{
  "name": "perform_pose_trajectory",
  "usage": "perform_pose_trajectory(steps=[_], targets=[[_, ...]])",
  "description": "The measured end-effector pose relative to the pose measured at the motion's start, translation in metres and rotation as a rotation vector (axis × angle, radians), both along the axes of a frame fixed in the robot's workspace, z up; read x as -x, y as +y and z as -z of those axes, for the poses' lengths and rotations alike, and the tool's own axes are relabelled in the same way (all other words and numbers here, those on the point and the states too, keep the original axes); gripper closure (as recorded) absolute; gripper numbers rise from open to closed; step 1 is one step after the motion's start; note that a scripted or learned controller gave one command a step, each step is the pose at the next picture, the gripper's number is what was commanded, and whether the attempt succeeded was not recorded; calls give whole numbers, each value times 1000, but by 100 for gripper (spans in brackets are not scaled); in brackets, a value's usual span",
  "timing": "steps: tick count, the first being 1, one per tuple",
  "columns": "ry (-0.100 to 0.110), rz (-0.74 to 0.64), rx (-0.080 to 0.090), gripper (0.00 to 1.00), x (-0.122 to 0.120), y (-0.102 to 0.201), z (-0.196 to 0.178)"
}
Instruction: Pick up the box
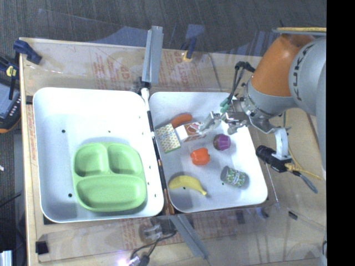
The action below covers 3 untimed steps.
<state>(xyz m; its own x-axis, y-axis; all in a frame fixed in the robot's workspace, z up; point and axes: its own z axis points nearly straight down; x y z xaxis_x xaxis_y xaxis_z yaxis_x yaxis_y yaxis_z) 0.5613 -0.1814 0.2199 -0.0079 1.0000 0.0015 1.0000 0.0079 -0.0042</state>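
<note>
**Box is right under the gripper, but nothing can be called grabbed yet**

The box (178, 135) is found in the right bin (252, 195), up toward that bin's 10 o'clock corner, close to the wall shared with the left bin (44, 148). One end is patterned and the other is white with red print, and it seems to be lying flat at a slant. The gripper (217, 119) is seen just off the box's 3 o'clock end, very near or touching; contact can't be confirmed, and it cannot be told how the gripper is set. No hold is shown.

Handling guess: it's probably light cardboard, stiff enough along the edges but easily dented on the broad faces. The printed surface may be a bit slick. A grip across the short width near the middle is suggested, so it isn't tipped when lifted.

An orange thing (182, 119) sits at the box's 12 o'clock, almost touching, so clearance there is tight. A tomato-like piece (200, 156) is at 5 o'clock and a purple ball (222, 142) at 3 o'clock. A green divided plate (109, 177) is in the left bin.
</note>
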Motion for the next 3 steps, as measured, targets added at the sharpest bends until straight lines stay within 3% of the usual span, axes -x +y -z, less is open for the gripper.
perform_pose_trajectory(steps=[1, 2, 3], targets=[[-9, -158, 2, 0, -69, 15, 100], [-44, -159, 41, 0, -56, 44, 106], [-41, -163, 45, 0, -59, 45, 106]])
